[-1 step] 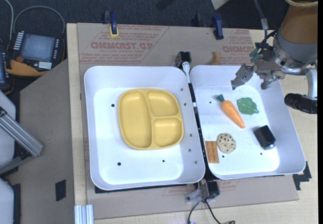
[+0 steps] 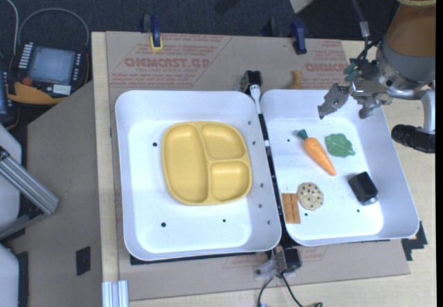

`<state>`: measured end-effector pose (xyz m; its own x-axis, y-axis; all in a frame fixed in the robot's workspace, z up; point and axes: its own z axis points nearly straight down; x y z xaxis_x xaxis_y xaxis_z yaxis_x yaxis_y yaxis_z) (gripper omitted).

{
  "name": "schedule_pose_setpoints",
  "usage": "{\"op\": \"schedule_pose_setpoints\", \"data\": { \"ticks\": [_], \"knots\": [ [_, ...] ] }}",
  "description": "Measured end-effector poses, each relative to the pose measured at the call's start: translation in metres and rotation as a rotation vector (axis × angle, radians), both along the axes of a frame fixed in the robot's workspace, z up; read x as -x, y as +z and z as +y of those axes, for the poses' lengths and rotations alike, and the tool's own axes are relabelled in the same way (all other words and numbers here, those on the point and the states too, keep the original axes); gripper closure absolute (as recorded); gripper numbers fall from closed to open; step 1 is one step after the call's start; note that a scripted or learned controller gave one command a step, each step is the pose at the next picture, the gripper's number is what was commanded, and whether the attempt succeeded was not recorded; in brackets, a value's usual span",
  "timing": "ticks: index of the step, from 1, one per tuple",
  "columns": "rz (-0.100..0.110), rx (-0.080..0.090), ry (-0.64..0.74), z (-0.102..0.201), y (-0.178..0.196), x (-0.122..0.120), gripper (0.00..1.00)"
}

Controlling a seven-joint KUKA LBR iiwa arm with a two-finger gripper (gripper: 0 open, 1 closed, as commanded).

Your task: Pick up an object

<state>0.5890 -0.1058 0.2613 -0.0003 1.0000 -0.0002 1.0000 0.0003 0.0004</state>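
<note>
Cardboard-topped counter, two white bins — your claw point(image 2: 350, 101) hangs spread and empty over the right bin's point(image 2: 394, 219) far edge. Carrot point(image 2: 319, 153) lies just below-left of it, long axis diagonal, leafy end toward the claw.

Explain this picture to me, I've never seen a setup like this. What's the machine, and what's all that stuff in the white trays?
One camera looks down at a slant on a bench with two white bins. The grey and orange thing at the right is a robot arm; its gripper, fingers spread, hovers over the right bin and holds nothing. That bin contains a toy carrot, a green leaf piece, a cookie, a cracker and a black block. The left bin holds a yellow divided plate.
</note>
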Motion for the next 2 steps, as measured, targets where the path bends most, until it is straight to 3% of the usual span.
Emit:
{"op": "schedule_pose_setpoints", "data": {
  "ticks": [2],
  "knots": [
    [0.008, -0.002, -0.001, -0.002, -0.108, 0.010, 0.00]
  ]
}}
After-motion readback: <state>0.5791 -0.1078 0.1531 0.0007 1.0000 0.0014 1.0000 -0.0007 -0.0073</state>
